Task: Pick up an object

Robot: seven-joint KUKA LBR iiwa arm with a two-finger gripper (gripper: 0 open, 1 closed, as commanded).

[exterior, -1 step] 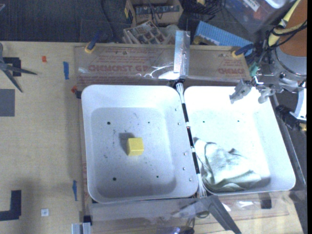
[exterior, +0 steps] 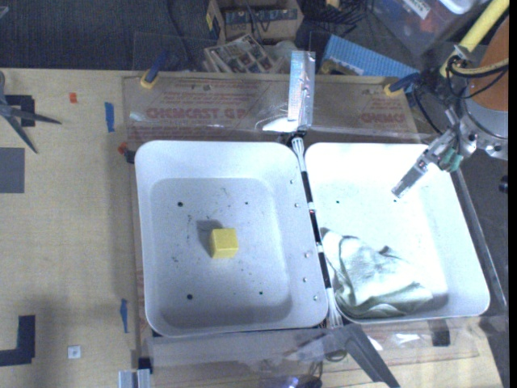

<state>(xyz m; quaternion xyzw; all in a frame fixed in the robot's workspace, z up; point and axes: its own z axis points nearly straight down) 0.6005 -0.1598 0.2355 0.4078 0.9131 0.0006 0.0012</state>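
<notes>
The step in hand is the approach: no object is lifted, and the end effector carries nothing between its fingers. It hangs over the right bin at about 1 o'clock of that bin's floor, slanting down toward 8 o'clock. Whether it is released or clenched cannot be told; the tip is too small and blurred.

Contents, left to right:

1. Left bin. One yellow block rests near the centre of the floor, slightly toward 6 o'clock. It stands apart from all four walls. Dark specks are scattered on the floor around it.
2. Right bin. A crumpled white cloth lies at 7 o'clock, against the near wall and close to the divider between the bins. The rest of the floor shows a few small specks.

Either the block or the cloth can serve as the task's object.

Judged requirements for the next move:

- The cloth is the nearer candidate. The end effector must travel toward 7 o'clock and descend onto a raised fold.
- The cloth is soft and low; a pinch may catch only a thin layer or slip off.
- The block calls for a crossing over the divider toward 9 o'clock and a centred descent.
- The block's flat sides appear to suit a two-finger grip.
</notes>
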